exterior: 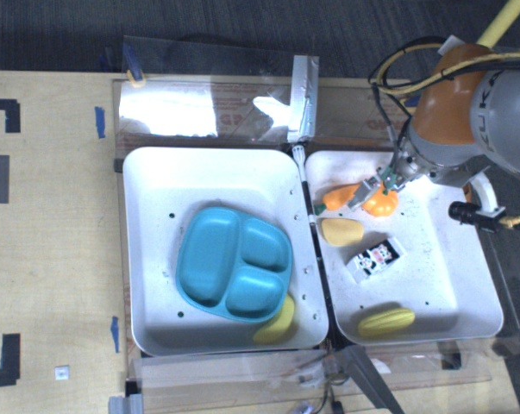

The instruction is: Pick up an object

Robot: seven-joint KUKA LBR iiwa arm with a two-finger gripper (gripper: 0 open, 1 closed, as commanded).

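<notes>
Left bin (147, 188): blue divided plate (234, 264). Right bin (466, 291), far corner: small orange toy (339, 198), likely light, rigid and smooth-skinned, best pinched across its narrow middle. Gripper (382, 184) sits upon it; its grasp cannot be told.

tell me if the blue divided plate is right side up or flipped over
Right side up: the blue divided plate in the left bin shows its three hollow compartments facing the camera.

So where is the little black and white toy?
The small black-and-white toy lies in the right white bin, near its middle, just below the pale yellow potato-shaped piece and above the yellow-green oblong piece.
</notes>
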